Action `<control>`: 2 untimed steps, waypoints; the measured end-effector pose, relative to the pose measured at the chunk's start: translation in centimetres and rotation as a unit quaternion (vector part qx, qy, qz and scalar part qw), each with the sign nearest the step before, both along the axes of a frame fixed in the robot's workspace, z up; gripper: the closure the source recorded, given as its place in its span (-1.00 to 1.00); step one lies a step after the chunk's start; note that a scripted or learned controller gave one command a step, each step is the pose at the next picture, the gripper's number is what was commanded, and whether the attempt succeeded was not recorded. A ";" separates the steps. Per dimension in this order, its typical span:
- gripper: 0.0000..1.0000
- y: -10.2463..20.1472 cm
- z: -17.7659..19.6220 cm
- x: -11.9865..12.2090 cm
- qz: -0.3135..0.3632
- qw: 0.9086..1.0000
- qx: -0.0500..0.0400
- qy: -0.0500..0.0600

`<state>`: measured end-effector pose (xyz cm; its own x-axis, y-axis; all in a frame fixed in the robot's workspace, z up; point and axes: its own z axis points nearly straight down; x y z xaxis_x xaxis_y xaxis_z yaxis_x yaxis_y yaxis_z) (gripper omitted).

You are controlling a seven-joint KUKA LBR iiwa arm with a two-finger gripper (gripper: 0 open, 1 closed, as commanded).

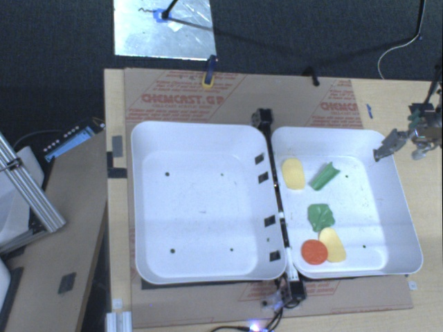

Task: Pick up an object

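1. Nearest the camera, at the near edge of the right shallow white plastic bin, a round orange-red ball-like piece lies touching a pale yellow oval piece just to its right.
2. Just beyond those two sits a crumpled dark green leafy-looking piece, close to them but seemingly apart.
3. Farther back in the same bin lie a yellow rounded oblong piece, near the divide between the bins, and a light green elongated piece tilted just to its right; the two are near each other, not touching.
4. To the left, the second shallow white plastic bin stands beside the first on the cardboard-covered table.
5. At the far right, the pincer hangs at the bin's right rim, clearly above the bin floor and well apart from every piece. Its tip is small and dark here, so I cannot tell whether it is wide or narrow; nothing is visibly carried in it.
6. Progress, as I judge it: the pick has not been made. All five candidate pieces rest on the bin floor.
7. What is left is nearly everything: choose a piece, travel left over it, descend, close and lift. The light green piece lies closest to the pincer and stands fairly free of neighbours; the orange-red and pale yellow pair, being in contact, look harder to separate cleanly.
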<state>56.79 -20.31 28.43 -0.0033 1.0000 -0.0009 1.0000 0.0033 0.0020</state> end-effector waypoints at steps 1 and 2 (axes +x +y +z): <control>1.00 0.0 1.1 0.1 0.002 1.000 0.000 -0.002; 1.00 4.0 13.5 3.9 0.003 1.000 -0.002 -0.008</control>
<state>60.73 -16.30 41.95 -0.0102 0.9999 -0.0045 0.9998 0.0103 0.0182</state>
